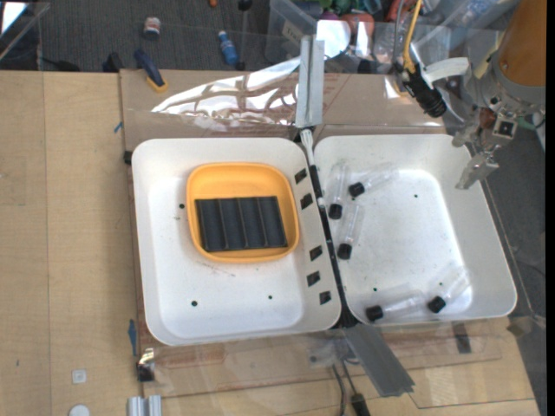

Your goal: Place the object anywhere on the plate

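A: Item, step in hand: pick not yet made. Clear tubes (351,224) with black caps lie in right bin (486,232); plate (243,180) in left bin (156,232).

B: Item, gripper (475,170): at right bin's far-right rim, well apart from tubes, grasping nothing; closure cannot be told. Next: descend over one tube.

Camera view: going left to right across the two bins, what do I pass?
Left bin → yellow plate holding a black ribbed block → divider between the bins → clear tubes with black caps in the right bin → gripper at the bin's far right corner.
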Robot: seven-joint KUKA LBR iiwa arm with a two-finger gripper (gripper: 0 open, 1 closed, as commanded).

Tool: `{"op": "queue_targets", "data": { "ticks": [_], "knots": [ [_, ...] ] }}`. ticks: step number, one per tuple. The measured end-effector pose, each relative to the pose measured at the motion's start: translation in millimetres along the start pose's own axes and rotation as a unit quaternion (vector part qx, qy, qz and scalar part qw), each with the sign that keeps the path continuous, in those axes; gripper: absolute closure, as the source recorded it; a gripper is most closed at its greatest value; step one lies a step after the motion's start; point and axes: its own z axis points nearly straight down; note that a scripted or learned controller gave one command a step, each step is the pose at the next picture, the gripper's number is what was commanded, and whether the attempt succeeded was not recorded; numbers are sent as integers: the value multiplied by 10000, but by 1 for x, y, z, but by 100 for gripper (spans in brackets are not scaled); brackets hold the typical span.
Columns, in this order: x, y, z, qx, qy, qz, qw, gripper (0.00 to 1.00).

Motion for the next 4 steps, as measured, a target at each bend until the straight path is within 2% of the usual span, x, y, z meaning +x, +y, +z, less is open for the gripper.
{"op": "queue_targets", "data": {
  "ticks": [3, 4],
  "knots": [
    [0, -1, -9, 0, -4, -175, 9998, 0],
    [3, 12, -11, -4, -3, -40, 10000, 0]
  ]
}}
